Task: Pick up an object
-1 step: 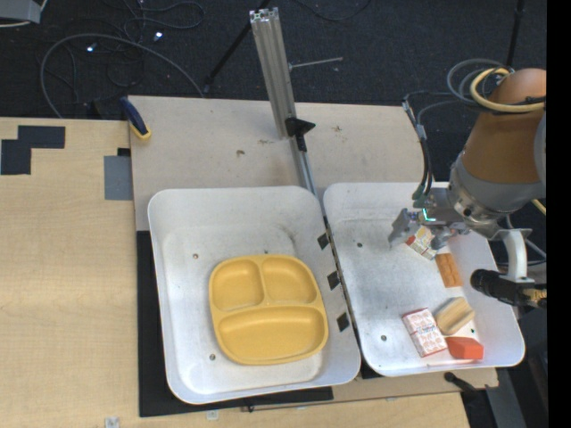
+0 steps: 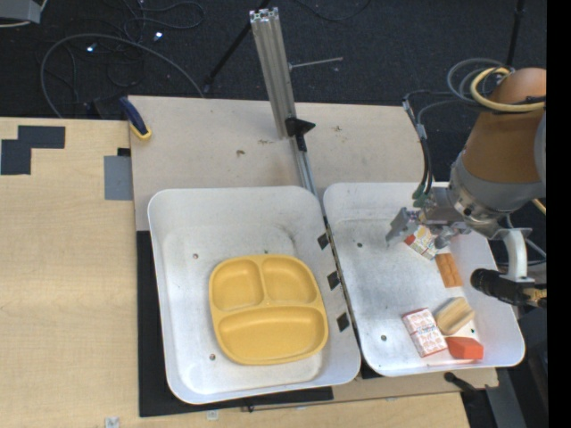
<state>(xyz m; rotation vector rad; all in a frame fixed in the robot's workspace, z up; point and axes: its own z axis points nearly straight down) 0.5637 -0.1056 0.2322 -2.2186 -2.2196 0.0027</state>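
Observation:
My gripper (image 2: 419, 228) is low over the back of the right bin (image 2: 384, 275), at its right side, with its fingers spread open. A small red and white item (image 2: 420, 242) lies just beneath it, at the fingertips; I cannot tell whether they touch it. An orange-brown stick (image 2: 449, 270) lies right in front of that item. Near the bin's front right corner sit a tan block (image 2: 453, 315), a pink and white box (image 2: 424, 332) and a red-orange piece (image 2: 465, 350).
The left bin (image 2: 178, 239) holds a yellow divided plate (image 2: 267, 308). An upright metal post (image 2: 272, 69) stands behind the bins, near the gap between them. The arm's orange band (image 2: 500, 145) hangs over the right bin's back right corner.

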